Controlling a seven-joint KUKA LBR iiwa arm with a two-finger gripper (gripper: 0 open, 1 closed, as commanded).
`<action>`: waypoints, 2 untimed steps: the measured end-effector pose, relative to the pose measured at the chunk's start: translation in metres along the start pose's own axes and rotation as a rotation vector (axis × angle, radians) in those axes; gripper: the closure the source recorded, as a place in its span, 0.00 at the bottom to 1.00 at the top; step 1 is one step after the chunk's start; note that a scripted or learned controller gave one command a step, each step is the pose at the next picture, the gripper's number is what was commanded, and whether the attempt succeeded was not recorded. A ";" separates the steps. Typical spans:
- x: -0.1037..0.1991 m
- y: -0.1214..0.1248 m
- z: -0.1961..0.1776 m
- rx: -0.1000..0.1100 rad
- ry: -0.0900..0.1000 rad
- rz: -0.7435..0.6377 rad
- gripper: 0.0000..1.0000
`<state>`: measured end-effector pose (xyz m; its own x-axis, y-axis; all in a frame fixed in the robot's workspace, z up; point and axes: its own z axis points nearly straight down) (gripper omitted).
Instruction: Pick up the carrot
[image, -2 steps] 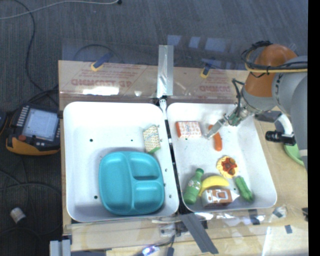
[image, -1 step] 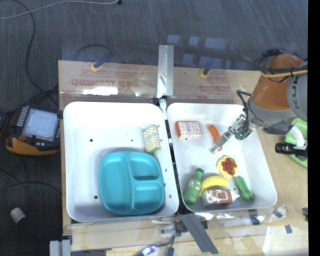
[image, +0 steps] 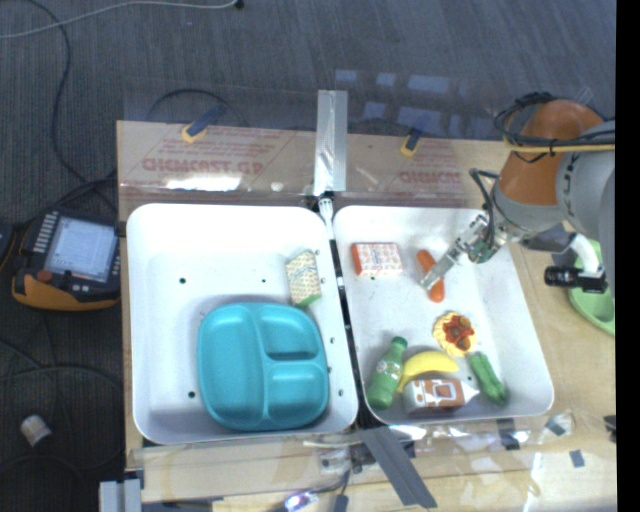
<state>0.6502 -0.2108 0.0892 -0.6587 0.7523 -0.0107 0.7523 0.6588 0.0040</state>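
The right bin is the landmark here, and the carrot lies in its upper middle part, just right of the orange-and-white box and above the small pizza toy. The carrot looks like a toy — probably light, stiff and a little slippery, so a grip across its thicker middle seems safest. It is small, orange-red, elongated and a bit bent. The gripper reaches from the bin's upper right, its tip at the carrot's right side; whether the jaws are released or clenched — this cannot be told.
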 end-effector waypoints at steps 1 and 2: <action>-0.003 0.009 -0.001 0.012 0.005 -0.116 0.00; -0.003 0.010 -0.001 0.015 0.006 -0.166 0.00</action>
<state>0.6597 -0.2071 0.0905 -0.7740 0.6331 -0.0041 0.6331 0.7739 -0.0120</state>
